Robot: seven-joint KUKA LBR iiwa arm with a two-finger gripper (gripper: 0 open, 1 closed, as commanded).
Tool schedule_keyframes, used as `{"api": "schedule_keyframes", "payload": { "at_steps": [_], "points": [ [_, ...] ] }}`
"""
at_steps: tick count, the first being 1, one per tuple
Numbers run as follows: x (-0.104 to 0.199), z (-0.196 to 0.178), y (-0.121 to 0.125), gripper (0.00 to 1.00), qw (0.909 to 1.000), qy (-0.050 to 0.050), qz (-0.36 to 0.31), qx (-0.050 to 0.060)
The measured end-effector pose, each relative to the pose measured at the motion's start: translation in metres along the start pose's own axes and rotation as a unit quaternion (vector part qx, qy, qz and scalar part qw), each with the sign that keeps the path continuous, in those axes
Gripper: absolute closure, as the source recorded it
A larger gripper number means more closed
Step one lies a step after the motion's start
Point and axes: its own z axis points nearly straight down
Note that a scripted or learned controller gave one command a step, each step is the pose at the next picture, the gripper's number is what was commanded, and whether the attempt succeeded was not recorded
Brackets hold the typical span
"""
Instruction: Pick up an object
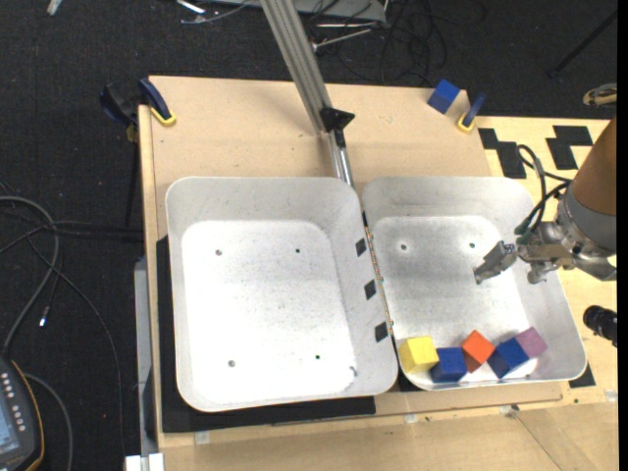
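1. Worktop [255,126] of pale wood carries two shallow white bins side by side, with dark floor and cables around it.
2. Left bin [196,214] lies just beside the right bin [432,199], their inner rims touching along a seam marked with small black tabs.
3. Arm [599,189], grey with an orange-brown band, enters over the right bin's far right rim.
4. Metal pole [294,52] slants down from the top of the view to the back edge of the right bin, where the two bins meet.
5. Gripper [518,261] hangs over the right part of the right bin, above bare floor; its fingers [491,263] stand spread apart with nothing between them.
6. Five blocks cluster along the right bin's front wall, well apart from the gripper: yellow block [419,351], blue block [450,363], orange block [478,347], second blue block [508,357] and purple block [531,341], running left to right and touching or nearly so.
7. Another blue cube [444,95] sits on the worktop behind the right bin, near a yellow-tipped clamp [469,114].
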Motion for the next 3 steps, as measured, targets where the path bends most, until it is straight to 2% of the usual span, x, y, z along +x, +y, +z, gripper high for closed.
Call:
{"api": "schedule_keyframes", "payload": {
  "at_steps": [1, 2, 3],
  "points": [
    [0.065, 0.115, -0.005, 0.0, 1.0, 0.003, -0.003, 0.006],
    [0.083, -0.012, -0.026, 0.0, 1.0, 0.0, -0.003, -0.002],
    [0.043, 0.054, 0.017, 0.0, 1.0, -0.001, 0.001, 0.002]
  ]
}}
